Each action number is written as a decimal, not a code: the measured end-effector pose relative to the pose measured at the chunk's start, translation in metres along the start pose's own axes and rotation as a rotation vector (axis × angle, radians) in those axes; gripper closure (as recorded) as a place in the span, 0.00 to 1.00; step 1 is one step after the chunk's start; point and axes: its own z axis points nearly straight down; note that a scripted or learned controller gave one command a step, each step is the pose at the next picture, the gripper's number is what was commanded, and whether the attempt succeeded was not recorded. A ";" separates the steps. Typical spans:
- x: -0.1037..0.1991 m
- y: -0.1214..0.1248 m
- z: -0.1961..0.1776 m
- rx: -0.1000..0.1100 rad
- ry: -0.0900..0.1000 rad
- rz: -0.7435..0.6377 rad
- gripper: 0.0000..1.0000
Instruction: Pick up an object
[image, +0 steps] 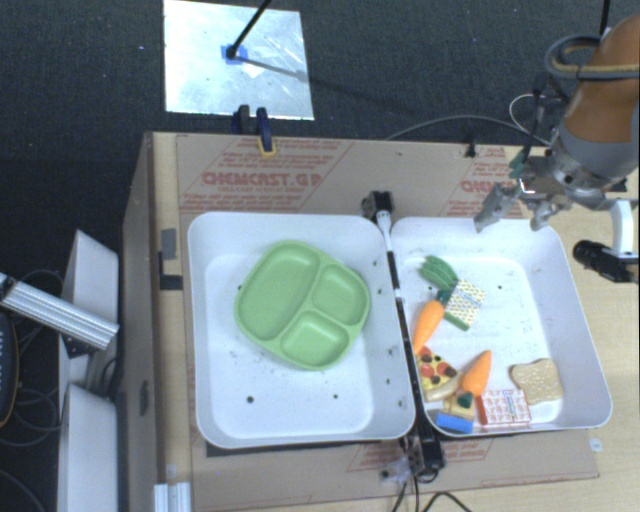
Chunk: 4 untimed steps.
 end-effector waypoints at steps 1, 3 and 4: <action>0.016 -0.023 0.169 0.000 0.000 0.002 0.00; 0.016 -0.022 0.158 -0.002 -0.001 0.001 0.00; 0.044 0.030 0.169 -0.001 0.000 -0.001 0.00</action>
